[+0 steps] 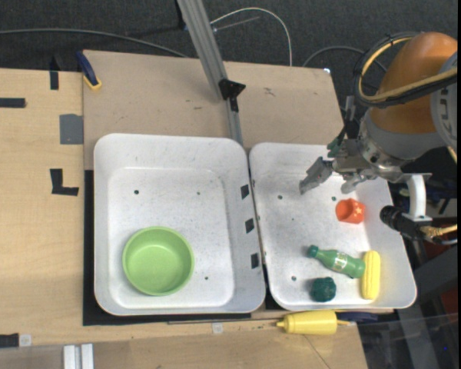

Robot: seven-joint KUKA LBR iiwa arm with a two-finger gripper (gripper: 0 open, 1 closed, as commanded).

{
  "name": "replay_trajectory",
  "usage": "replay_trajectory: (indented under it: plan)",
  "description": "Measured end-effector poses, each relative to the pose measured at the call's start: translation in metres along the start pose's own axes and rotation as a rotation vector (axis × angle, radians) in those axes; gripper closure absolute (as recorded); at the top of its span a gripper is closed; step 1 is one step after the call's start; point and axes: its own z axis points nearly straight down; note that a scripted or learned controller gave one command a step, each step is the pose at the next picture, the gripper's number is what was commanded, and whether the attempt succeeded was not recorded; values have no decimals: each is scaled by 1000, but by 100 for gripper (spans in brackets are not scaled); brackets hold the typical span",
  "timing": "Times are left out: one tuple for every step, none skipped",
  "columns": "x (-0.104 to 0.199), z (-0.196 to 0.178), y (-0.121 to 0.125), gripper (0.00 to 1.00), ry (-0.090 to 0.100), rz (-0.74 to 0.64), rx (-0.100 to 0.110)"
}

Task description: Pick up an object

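My gripper (327, 184) hangs over the upper part of the right bin (292, 167), its two dark fingers spread open with nothing between them. Just below and to its right an orange-red object (350, 211) lies on the bin floor, apart from the fingers. Lower in the same bin lie a green bottle (336, 261) on its side, a yellow oblong object (370, 274) and a small dark green object (323, 288). The left bin (169, 160) holds a light green bowl (158, 260) at its lower left.
A yellow bottle (311, 323) lies on the bench just outside the right bin's front rim. A grey pole (207, 41) slants down to the ridge between the bins. Cables loop behind the arm (411, 75) at the upper right.
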Motion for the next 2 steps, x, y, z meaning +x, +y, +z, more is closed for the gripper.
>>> replay_trajectory:
  plan:
    - [0, 0, 0, 0, 0, 1, 0]
    - [-8, 53, -8, 0, 0, 2, 6]
